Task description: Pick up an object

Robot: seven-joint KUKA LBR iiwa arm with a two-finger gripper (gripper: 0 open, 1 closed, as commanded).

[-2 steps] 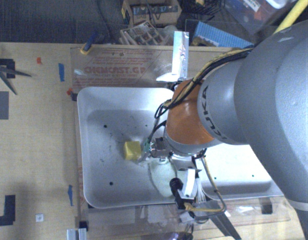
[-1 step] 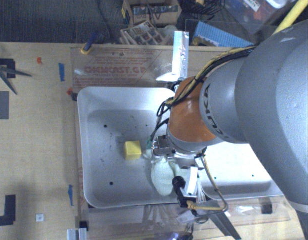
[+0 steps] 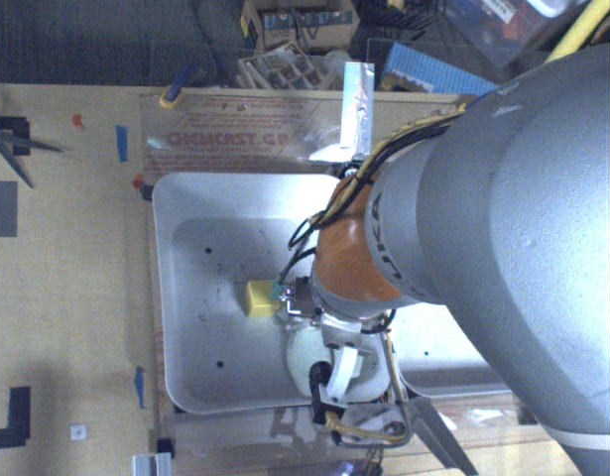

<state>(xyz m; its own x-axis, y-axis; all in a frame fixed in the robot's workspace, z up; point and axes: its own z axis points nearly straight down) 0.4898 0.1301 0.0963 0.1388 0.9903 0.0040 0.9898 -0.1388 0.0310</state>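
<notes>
Small yellow block (image 3: 259, 297) lies in white bin (image 3: 185, 266).

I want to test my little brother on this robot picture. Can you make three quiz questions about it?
1. True or false: the small block in the white bin is yellow.
2. What colour is the band above the arm's wrist? A) blue B) orange C) green
3. Fill in: the yellow block lies to the ____ of the arm's wrist in the camera view.

Key: 1 true; 2 B; 3 left
</notes>
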